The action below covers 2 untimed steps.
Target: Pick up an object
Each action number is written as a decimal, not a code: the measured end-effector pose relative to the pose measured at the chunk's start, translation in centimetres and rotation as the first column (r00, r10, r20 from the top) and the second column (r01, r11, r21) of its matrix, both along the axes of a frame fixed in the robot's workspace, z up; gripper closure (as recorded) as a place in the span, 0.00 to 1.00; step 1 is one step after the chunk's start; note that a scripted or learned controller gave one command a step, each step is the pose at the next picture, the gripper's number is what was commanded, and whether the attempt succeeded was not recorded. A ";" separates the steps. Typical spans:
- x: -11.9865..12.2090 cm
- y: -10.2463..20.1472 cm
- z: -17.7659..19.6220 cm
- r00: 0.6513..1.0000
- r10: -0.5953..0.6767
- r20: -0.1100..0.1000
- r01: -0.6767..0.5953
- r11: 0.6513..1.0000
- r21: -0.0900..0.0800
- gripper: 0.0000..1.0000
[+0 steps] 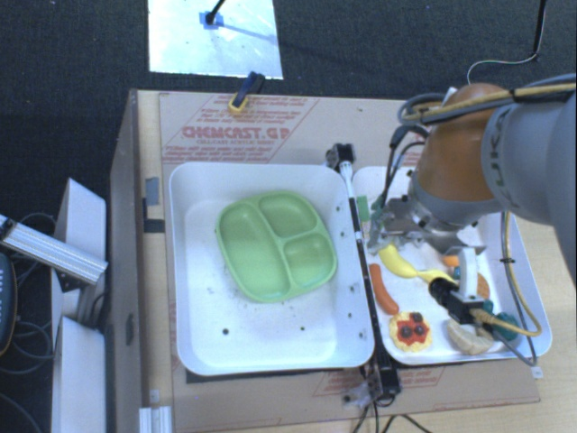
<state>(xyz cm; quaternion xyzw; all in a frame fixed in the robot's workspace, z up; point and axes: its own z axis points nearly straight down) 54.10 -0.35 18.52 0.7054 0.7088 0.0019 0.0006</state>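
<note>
Objects to pick: we see several small toy foods in the right bin (539, 307): a yellow banana (403, 265), an orange-red sausage (383, 290), a small pizza slice with dark toppings (411, 330) and a pale bread piece (469, 337). They lie close together in the near half of that bin, some touching.

Likely target: we judge the banana, since it lies just below the tool; this is a guess from position alone.

Tool: the tool (386, 228) sits low over the far-left part of the right bin, near the divider between the bins. We cannot tell whether it is released or clenched, as the wrist covers it. Nothing is visibly held.

Arm: the grey arm with its orange band (460, 156) reaches in from the right, bent down over the bin, which hides part of the bin floor.

Left bin: the left bin (194, 197) carries a green divided plate (275, 244) with three compartments, lying flat near the middle, well apart from the toy foods.

Worktop: both bins rest side by side on a brown board (297, 120) printed with red lettering.

Risk: we judge the crowding may make a clean single grasp hard.
</note>
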 end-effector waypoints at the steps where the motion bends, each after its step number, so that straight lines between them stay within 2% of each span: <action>1: 3.5 1.0 6.6 1.000 0.000 0.000 0.000 1.000 -0.002 1.00; 2: 3.4 -0.3 8.1 1.000 -0.003 -0.001 0.003 1.000 -0.002 1.00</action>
